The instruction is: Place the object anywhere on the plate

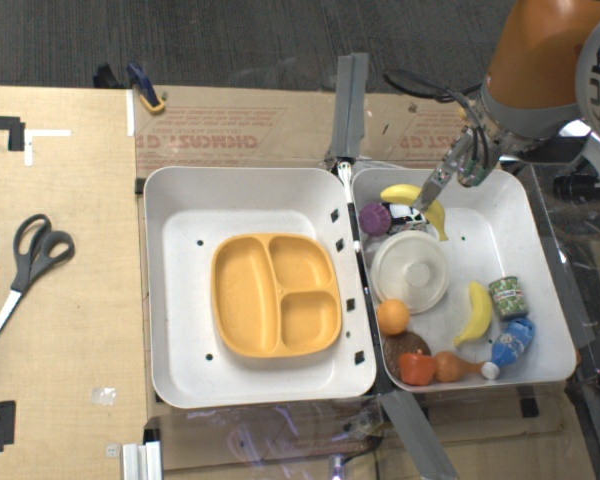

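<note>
Banana (pixel 412 200) under gripper (pixel 432 190) in right bin (pixel 536 230); fingers' state we cannot tell; we judge firm grasp needed before crossing to yellow plate (pixel 277 295).

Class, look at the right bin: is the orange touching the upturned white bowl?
Touching. In the camera view the orange sits against the lower left rim of the white bowl, with no strip of bin floor between them.
</note>
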Robot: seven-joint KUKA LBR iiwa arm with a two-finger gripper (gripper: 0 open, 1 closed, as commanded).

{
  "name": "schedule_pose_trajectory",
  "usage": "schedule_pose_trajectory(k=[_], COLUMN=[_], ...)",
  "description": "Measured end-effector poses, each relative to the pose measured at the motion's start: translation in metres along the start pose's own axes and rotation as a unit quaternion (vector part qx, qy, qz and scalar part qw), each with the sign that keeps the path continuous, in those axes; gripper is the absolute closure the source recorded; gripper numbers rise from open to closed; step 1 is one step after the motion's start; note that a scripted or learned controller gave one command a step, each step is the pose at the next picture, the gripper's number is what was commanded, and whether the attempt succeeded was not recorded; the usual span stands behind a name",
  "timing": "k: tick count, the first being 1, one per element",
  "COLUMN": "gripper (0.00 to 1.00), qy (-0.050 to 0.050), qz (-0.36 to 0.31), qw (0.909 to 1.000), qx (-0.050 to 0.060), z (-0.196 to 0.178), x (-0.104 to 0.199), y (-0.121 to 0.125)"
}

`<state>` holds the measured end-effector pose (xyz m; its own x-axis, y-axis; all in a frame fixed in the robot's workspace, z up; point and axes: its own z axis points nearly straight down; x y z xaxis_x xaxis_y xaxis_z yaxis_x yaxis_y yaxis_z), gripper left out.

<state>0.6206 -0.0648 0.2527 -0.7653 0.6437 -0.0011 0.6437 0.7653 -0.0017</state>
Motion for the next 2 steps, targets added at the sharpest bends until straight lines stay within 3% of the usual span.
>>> schedule_pose_trajectory(k=[1,2], gripper=[1.0,1.0], qy=[0.002,0.0], qz=[-0.033,-0.133], qw=[0.9995,0.9911], qx=[0.0,-0.001], z=[0.063,0.062], x=[0.101,0.061], y=[-0.006,0.091])
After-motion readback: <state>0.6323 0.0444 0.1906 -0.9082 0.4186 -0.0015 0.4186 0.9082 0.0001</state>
